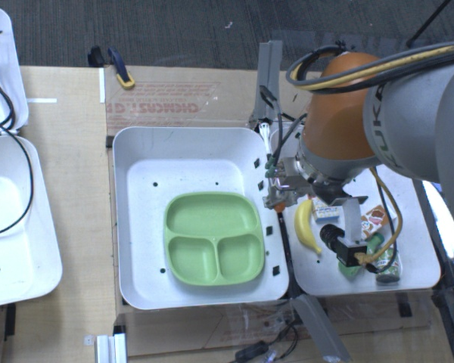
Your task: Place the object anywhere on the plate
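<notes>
Nearest the camera, along the front of the surface (60, 104), two white bins sit side by side. The plate bin (118, 203) holds a green three-compartment plate (212, 206), which lies flat and bare a little toward that bin's near right corner, so any compartment could take a drop from above. The supply bin (427, 267), toward the view's right where the arm (408, 112) reaches in, holds the loose goods. A green packet (387, 269) lies at its near edge and a snack packet (374, 219) printed orange and white sits just behind it. A banana (309, 229) lies curved along the wall that the two bins share.

By my reading the banana is the object to move. It is the thing closest to the pincer (286, 191) and lies just beside the plate's bin, though not on the plate. The pincer hangs low over the shared wall, just above the banana's far end, and the orange wrist band (340, 108) covers it from above. Whether it is open or closed I cannot tell, and nothing shows gripped in it. Its place suggests a grasp from above, but the wall close by leaves little room.

Farther back, a sheet of cardboard (166, 100) with red print lies under the bins' far edge, probably as padding. A yellow-handled clamp (119, 71) sits at the surface's far rim.
</notes>
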{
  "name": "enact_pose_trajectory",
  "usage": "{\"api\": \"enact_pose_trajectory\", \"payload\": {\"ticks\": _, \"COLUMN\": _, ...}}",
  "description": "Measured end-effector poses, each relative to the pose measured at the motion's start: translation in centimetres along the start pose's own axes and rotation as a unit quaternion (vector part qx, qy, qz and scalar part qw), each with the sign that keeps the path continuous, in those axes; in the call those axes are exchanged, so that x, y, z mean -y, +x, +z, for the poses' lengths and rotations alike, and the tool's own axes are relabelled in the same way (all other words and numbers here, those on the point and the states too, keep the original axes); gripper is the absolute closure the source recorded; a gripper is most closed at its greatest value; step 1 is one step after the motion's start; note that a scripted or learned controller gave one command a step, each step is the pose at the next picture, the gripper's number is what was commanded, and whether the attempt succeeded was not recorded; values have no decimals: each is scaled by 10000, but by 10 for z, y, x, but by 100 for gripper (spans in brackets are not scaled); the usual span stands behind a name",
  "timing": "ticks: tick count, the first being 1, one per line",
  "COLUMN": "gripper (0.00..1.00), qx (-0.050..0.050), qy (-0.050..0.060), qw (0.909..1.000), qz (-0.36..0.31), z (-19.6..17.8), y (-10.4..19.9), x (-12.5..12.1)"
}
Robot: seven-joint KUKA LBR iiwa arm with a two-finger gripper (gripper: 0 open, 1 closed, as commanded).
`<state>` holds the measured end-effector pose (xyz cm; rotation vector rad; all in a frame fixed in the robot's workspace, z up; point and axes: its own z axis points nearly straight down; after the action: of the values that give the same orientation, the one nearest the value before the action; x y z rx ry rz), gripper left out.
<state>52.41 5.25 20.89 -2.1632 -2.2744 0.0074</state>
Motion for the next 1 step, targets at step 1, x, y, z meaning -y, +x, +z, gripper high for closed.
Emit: {"api": "enact_pose_trajectory", "payload": {"ticks": 1, "gripper": 100, "qx": 7, "qy": 14, "qw": 10000, "qz": 21, "z": -7, "y": -2, "x": -1}}
